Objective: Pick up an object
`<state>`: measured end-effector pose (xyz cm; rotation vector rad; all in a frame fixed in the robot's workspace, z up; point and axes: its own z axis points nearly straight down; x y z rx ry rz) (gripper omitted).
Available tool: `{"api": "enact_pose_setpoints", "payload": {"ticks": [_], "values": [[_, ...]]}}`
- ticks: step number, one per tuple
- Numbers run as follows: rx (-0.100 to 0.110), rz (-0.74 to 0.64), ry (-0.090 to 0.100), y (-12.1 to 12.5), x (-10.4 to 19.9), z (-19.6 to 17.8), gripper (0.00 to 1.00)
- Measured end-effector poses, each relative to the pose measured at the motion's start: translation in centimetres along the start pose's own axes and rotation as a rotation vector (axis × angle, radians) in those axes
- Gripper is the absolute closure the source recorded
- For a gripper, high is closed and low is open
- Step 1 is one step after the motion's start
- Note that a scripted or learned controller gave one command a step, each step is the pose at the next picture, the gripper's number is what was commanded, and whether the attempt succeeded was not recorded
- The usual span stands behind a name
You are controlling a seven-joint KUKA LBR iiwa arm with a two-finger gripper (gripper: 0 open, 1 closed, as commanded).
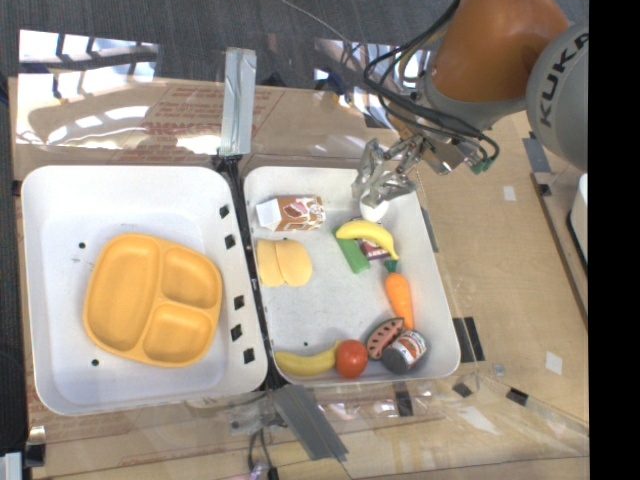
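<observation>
Camera view from above shows us two white bins side by side on the worktop (500,258), and we reach in from the right with the grey and orange arm (500,43). Our gripper (382,183) hangs over the far right corner of the right bin (330,313), just above a small white object (374,209); whether the metal parts are spread or pressed together we cannot tell. Near it lie a small banana (367,233), a green block (352,255) and a carton (291,212). Lower down we see bread slices (283,263), a carrot (399,297), a tomato (351,358), a second banana (304,362) and a can (405,349). The left bin (50,198) holds a yellow divided tray (152,298)
</observation>
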<state>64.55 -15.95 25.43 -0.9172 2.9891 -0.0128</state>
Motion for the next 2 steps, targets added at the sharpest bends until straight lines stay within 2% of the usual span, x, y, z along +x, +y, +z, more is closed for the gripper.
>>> {"api": "enact_pose_setpoints", "payload": {"ticks": [1,2], "values": [[-0.009,0.001,0.008,0.1,0.2,0.6,0.0],[-0.021,0.034,0.019,2.4,6.5,15.2,0.0]]}}
